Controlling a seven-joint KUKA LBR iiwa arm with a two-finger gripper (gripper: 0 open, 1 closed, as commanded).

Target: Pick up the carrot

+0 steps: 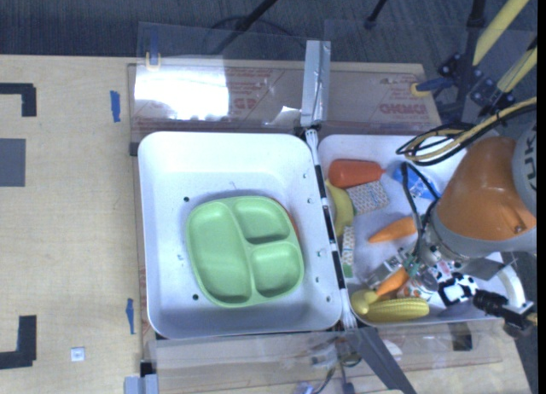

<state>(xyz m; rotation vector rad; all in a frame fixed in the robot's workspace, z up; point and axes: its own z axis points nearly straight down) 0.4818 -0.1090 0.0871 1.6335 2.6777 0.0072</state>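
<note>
So the right bin (372, 141) is pretty cluttered, and the carrot (393, 230) sits about mid-bin, lying on its side with the pointed end aimed left toward the divider. It's plain orange, tapered and smooth-looking, probably a plastic toy, so my guess is it's slippery and best pinched across the thicker end.

The arm comes in from the right with its orange band (483, 197) hanging over the right part of the bin. The gripper (415, 266) is low in the near half, just beside the carrot on its near side. I can't tell if it's wide or narrow because that spot is a mess of cables and parts, and nothing is clearly held.

Right by the gripper is a smaller orange piece (391, 282), touching or almost touching a corn cob (397, 309) at the near wall. That one could fool a grasp.

There's 1 banana (341, 210) along the divider and a red-orange thing (354, 171) at the far end. The left bin (167, 159) holds a green 3-section plate (246, 250), well apart from all this.
</note>
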